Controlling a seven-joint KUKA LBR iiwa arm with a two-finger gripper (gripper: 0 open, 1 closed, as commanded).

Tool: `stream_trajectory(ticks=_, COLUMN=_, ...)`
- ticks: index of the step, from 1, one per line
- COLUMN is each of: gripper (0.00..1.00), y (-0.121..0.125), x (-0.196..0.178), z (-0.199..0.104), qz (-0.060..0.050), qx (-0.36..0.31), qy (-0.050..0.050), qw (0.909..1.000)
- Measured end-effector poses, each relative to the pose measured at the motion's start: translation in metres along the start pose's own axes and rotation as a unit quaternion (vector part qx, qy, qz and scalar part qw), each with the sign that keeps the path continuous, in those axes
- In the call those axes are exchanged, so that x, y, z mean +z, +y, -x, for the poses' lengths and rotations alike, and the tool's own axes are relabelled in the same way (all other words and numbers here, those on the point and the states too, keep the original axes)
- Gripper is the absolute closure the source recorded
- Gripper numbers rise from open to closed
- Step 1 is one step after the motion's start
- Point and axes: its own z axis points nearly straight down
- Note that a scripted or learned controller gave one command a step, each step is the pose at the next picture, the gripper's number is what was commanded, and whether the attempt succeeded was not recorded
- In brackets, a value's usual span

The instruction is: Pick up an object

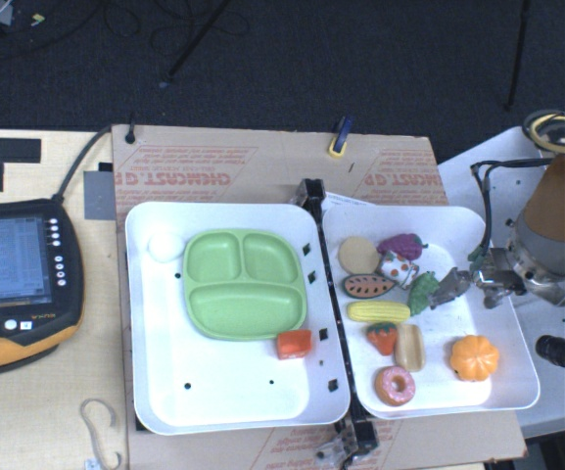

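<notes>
Smooth glossy white plastic bins (225,399), matt green plastic divided plate (243,284), brown printed cardboard (262,169) beneath.

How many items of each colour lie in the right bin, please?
Tan: 2, cookie, hot dog
Purple: 1
Green: 1
Yellow: 1, corn
Red: 2, melon slice, strawberry
Pink: 1, donut
Orange: 1, pumpkin
White: 1
Total: 10

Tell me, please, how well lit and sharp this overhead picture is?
In the camera view, light is even and soft; the left bin looks washed out, so a white item nearly vanishes; the gripper looks slightly blurred; the floor behind is dark.
</notes>
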Motion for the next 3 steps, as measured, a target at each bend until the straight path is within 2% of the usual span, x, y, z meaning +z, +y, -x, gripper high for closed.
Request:
stream_trajectory(ticks=1, gripper=0.0, y=0.003, x=-0.006, z=0.0, qz=0.006, qx=-0.001, qy=-0.001, qw=1.0)
stream_trajectory(ticks=2, gripper=0.0, y=0.011, x=0.053, z=0.002, qz=0.003, qx=-0.002, qy=0.0, qw=1.0)
stream_trajectory(ticks=3, gripper=0.0, y=0.012, x=0.106, z=0.0, qz=0.005, qx=-0.001, qy=0.0, qw=1.0)
